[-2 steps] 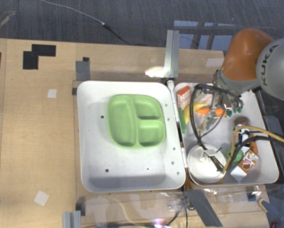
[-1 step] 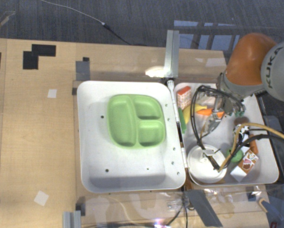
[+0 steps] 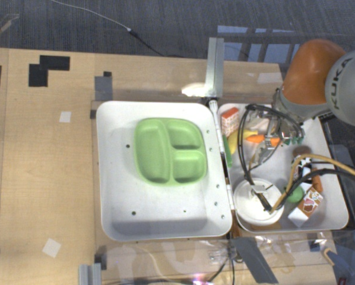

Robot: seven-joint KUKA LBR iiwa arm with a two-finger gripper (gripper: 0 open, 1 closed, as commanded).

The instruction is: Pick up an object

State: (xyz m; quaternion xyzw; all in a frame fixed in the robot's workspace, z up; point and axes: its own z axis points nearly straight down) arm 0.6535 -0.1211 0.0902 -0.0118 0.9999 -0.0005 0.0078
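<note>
The right bin (image 3: 338,218) holds several small things. A red and white carton (image 3: 229,122) stands at its far left corner, with a yellow piece (image 3: 231,145) just in front of it. An orange carrot-like piece (image 3: 256,139) lies close under the arm. A white round bowl (image 3: 256,203) sits at the front left. A green ball (image 3: 295,194), a brown piece (image 3: 316,186) and a small printed carton (image 3: 306,205) cluster at the front right. My gripper (image 3: 268,149) hangs low over the middle of this bin, beside the orange piece, partly hidden by cables.
The left bin (image 3: 115,218) bears a green divided plate (image 3: 169,150) near its middle. A metal post (image 3: 215,64) rises behind the wall between the bins. Cables loop over the right bin's centre. Wooden bench stretches to the left.
</note>
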